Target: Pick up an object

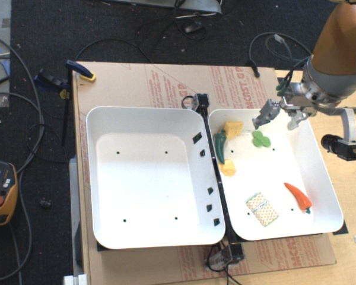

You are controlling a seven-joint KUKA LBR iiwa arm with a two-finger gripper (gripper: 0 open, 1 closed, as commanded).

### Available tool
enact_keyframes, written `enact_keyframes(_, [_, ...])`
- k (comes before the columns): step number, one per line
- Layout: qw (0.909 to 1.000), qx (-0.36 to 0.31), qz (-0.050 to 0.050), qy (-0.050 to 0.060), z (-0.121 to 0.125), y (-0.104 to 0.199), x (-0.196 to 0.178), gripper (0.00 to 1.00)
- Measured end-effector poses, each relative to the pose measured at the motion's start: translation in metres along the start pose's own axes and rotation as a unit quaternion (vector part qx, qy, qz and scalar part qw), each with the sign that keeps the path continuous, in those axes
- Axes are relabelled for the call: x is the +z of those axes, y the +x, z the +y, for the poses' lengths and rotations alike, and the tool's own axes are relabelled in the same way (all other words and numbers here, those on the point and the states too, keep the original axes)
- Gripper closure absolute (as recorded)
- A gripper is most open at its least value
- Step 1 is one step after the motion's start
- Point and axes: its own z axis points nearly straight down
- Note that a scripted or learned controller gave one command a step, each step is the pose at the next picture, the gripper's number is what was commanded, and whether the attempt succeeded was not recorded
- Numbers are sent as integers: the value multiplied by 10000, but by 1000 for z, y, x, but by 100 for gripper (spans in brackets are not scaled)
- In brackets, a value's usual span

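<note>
Nearest the camera, in the right bin [320,159], lie a patterned packet [262,209] and an orange-red pepper [298,196]. The gripper [280,115] hangs over the bin's far part with its fingers spread and nothing between them. A small green piece [261,139] lies just beside and nearward of the left fingertip; it is the closest candidate, and a short shift nearward and left should centre it.

Bright even light, faint shadows, perhaps slightly soft focus
</note>
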Motion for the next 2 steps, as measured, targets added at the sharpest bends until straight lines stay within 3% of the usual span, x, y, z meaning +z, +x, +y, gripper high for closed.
enact_keyframes(1, [10000,-34,9,34,-52,90,73,0])
enact_keyframes(2, [10000,20,-10,-47,-23,19,-45,0])
